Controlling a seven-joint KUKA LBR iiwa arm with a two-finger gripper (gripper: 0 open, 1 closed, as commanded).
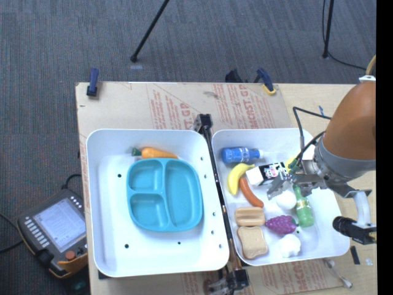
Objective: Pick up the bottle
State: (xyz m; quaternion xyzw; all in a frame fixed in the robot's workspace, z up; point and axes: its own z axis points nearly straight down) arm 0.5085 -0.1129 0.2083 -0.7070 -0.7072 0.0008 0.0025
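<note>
The blue bottle [239, 155] lies on its side in the right bin [319, 246], close to that bin's far left corner, with its cap toward the right and a banana [236, 177] just beside it on the near side. The hand [290, 182] hangs over the middle of the same bin, well apart from the blue bottle and above a crowd of other things: a black-and-white carton [266, 173], a white ball [285, 200] and a small green bottle [303, 211] that stands just beside it toward the near right. The likeliest trouble is that the hand closes on the wrong thing, since the green bottle and the ball are far nearer to it than the blue one; a descent here could also knock the carton or push the pile about. If the blue bottle is the aim, its round body lying flat may roll away against the banana or the bin wall. How far the hand is spread I cannot tell, as the dark metal parts blur together, and nothing can be seen gripped in it.
</note>
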